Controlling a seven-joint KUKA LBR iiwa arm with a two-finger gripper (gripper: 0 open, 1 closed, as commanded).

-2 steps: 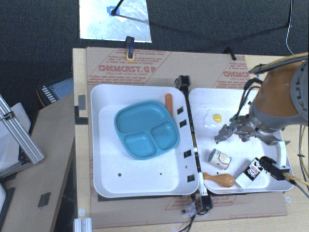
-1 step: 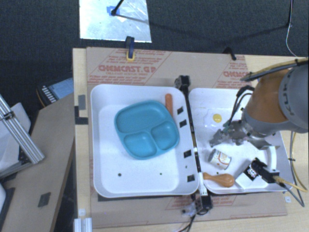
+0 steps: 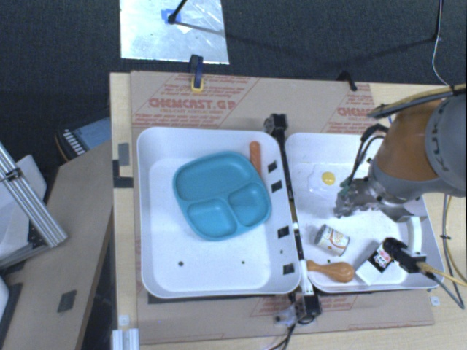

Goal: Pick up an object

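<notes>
White right bin (image 3: 310, 146) has the pincer (image 3: 346, 201) down near the can (image 3: 332, 238), nothing grabbed yet, grip too blurry to tell.

Blue divided plate (image 3: 221, 196), orange hot dog (image 3: 255, 156), white bins (image 3: 157, 268)

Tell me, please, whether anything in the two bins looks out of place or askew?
Mildly, yes. The small white can lies tipped on its side in the right bin, near the tan wooden spoon-like piece. In the left bin, the blue sectioned plastic plate sits at a skew, an orange stick at its edge.
</notes>
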